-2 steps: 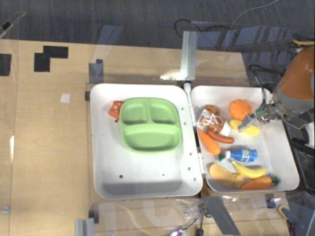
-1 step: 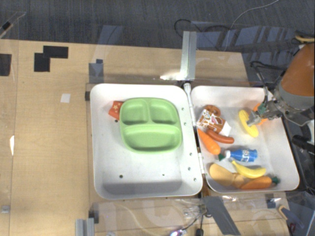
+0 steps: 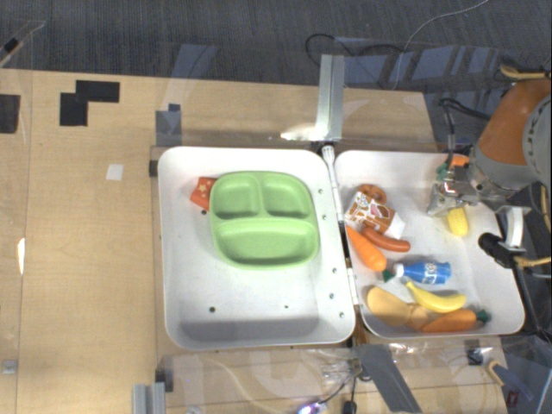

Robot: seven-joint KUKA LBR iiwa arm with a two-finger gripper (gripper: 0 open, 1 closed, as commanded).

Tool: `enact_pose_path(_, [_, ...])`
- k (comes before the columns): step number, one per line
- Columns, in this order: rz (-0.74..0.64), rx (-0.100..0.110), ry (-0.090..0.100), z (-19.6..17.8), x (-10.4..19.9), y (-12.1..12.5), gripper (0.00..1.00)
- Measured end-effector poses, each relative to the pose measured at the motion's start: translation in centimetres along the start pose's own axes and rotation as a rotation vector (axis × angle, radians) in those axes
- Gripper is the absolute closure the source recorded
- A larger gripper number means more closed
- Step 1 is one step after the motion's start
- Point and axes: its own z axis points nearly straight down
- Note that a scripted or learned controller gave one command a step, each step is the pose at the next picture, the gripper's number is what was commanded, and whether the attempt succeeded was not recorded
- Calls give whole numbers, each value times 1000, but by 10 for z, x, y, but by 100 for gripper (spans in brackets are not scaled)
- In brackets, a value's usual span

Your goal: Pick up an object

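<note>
Gripper [image 3: 448,198] low in right bin [image 3: 509,317], just beside a small yellow piece [image 3: 457,222]; finger state impossible to tell. Nothing lifted; pick apparently unfinished.

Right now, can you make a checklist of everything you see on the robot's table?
Surface: wooden bench with two white bins.
Job's things: right bin holds a banana, carrots, a blue bottle, a sausage, a snack packet and a small yellow piece.
Clutter: green divided plate in the left bin, red thing tucked beside it.
Gripper: gripper just above the small yellow piece.
Cables: black cable behind the bins.
Surroundings: dark carpet.
</note>
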Motion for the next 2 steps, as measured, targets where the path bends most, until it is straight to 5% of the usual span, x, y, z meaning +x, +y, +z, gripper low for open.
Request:
enact_pose_path(1, [-248, 5, -3, -82, 87, 43, 100])
enact_pose_path(2, [-248, 4, -3, -82, 87, 43, 0])
